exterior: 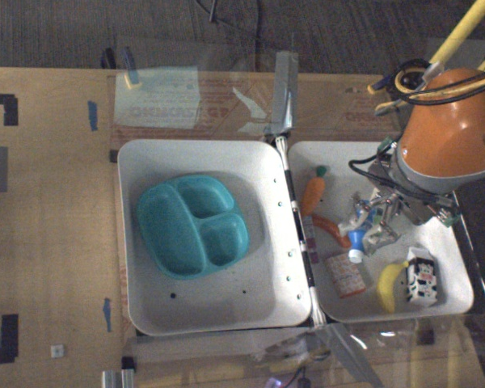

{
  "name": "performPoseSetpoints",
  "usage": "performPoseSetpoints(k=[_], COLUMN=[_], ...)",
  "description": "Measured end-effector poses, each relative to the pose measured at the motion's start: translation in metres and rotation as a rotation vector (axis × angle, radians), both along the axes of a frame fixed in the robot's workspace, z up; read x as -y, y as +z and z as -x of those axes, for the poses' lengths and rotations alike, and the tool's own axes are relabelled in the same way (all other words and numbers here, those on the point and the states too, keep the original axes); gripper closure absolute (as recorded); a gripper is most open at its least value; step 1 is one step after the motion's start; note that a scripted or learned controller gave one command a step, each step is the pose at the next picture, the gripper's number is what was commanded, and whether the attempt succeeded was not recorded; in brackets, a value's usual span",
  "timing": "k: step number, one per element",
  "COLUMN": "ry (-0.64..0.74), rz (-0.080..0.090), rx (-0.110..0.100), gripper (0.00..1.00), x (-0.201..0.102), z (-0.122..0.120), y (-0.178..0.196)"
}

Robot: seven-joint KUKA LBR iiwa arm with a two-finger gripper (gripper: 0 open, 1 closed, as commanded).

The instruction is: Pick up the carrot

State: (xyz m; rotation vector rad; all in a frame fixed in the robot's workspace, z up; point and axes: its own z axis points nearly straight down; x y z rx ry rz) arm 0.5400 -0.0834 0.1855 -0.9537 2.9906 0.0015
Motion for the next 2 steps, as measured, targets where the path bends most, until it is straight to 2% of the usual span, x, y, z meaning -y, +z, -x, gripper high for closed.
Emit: performPoseSetpoints(k=[1, 2], ry=[0.502, 0.688], rz=[0.000, 0.000], rx=[0.001, -0.002], gripper=[1.00, 1.00], x=[-0.005, 0.019], z=[0.038, 0.060], y=[0.032, 0.008])
